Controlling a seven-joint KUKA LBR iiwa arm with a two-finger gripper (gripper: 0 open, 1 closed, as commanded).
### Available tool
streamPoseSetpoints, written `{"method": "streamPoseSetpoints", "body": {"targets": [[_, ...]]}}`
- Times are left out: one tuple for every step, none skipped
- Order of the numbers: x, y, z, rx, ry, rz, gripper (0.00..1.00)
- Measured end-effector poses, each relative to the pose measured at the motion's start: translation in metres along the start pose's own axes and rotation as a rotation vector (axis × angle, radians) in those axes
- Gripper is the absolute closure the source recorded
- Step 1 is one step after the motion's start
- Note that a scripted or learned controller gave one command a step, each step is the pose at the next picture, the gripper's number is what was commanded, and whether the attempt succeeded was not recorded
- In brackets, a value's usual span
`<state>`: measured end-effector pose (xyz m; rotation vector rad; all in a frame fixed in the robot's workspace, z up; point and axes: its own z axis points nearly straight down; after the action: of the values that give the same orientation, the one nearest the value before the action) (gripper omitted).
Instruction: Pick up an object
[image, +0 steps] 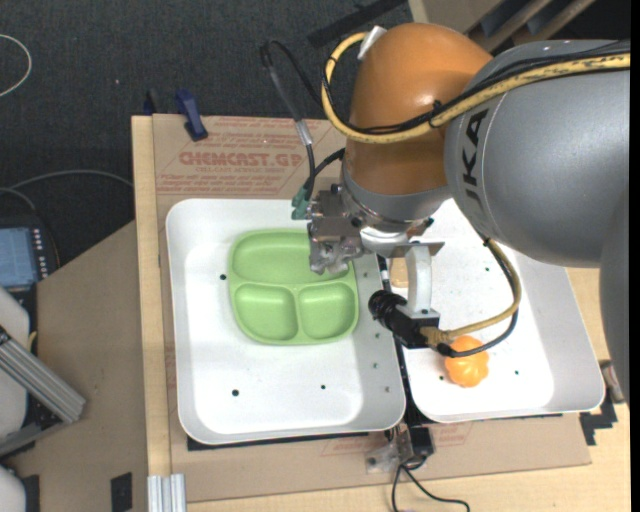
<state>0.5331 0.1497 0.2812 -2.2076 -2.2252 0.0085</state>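
A light green divided plate (290, 290) lies in the left white bin (270, 400), toward its back right. A small orange object (466, 366) rests in the right white bin (545, 350), near its front left corner. My gripper (330, 255) hangs from the orange-banded wrist over the plate's right back part, close to its surface. Nothing shows in its grasp. The arm's bulk hides the back of the right bin.
A black cable and connector (400, 318) dangle from the wrist above the divide between the bins, close to the orange object. The bins sit on a brown board (230, 150) with dark floor beyond. A blue clip (190, 113) sits at the board's back edge.
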Motion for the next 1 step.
{"method": "streamPoseSetpoints", "body": {"targets": [[-0.0072,-0.0382,-0.1226,-0.023,0.004,0.005,1.0]]}}
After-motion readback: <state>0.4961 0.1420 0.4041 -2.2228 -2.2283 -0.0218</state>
